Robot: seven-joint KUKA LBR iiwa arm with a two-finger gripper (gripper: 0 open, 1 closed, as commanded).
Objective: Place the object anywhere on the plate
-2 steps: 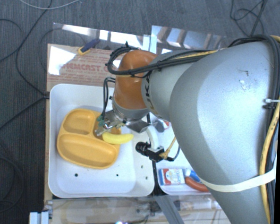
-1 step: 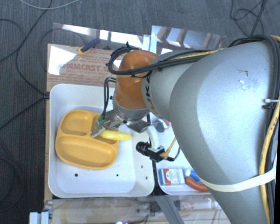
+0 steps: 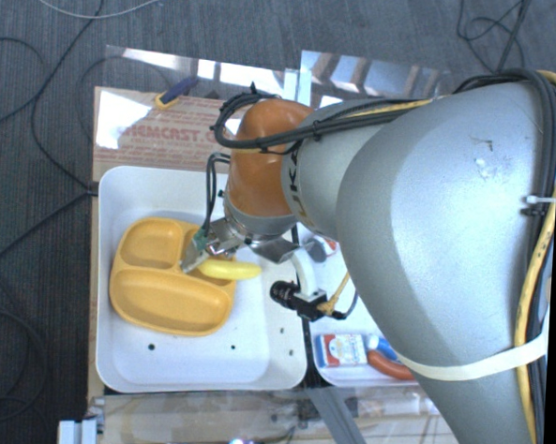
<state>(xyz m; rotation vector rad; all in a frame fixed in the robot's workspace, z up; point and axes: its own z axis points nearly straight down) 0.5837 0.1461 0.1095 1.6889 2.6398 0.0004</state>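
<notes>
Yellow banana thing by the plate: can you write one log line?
pincer: at plate edge | yellow banana-shaped object: on rim of yellow divided plastic plate

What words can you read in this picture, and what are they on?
Red letters on the cardboard sheet behind the left bin: too blurred and glary to read for sure.
Label on the small white packet in the right bin: too small to read.
Nothing else with writing.

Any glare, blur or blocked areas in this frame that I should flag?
Camera view: sharp overall; glare on the shiny strip behind the bins; the arm covers most of the right bin and softly shades the white bin by the yellow plate; gripper fingers unclear.
</notes>
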